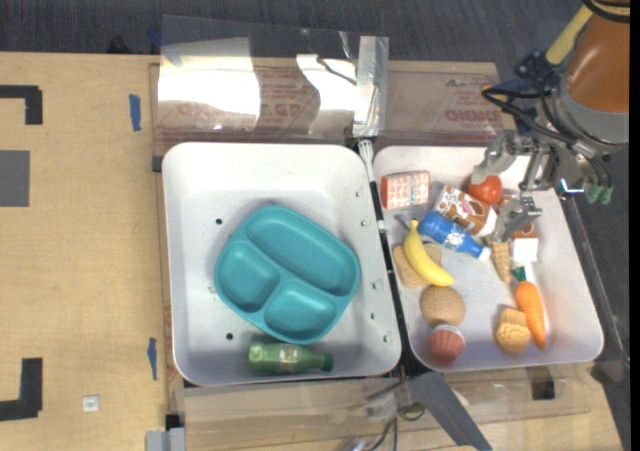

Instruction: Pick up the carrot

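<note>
The carrot [532,312] lies well below my pincer [520,179], near the right bin's [585,289] edge, orange with a green top; my pincer hangs spread.

We note two bins side by side on the table [70,239]; the left bin [190,179] holds a divided plate [287,271], a bottle [288,357] lying before it; in the right bin [585,319], the carrot [531,311] lies near the right wall, the banana [425,257] left of it.
</note>
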Motion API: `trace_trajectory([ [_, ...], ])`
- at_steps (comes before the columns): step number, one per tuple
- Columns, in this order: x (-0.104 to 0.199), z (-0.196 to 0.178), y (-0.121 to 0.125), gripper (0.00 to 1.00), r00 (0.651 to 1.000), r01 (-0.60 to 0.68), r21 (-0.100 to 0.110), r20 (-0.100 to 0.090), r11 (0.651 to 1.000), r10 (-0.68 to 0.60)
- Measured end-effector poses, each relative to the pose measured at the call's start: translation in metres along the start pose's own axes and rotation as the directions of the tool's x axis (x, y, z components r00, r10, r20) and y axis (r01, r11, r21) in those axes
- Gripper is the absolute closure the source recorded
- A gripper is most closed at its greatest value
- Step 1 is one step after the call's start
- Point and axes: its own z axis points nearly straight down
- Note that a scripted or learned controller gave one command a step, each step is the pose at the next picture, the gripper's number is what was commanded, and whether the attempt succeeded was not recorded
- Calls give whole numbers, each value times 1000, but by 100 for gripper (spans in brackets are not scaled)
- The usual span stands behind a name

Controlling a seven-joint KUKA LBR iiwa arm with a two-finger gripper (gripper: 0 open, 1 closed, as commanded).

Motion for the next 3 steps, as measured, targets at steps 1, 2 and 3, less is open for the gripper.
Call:
trace_trajectory([
  [1, 83, 67, -41, 0, 1000, 21, 0, -7, 1000, -21],
  [2, 74, 186, -79, 0, 996, -87, 2, 5, 996, 87],
  [3, 73, 177, -78, 100, 996, -86, 2, 7, 996, 86],
])
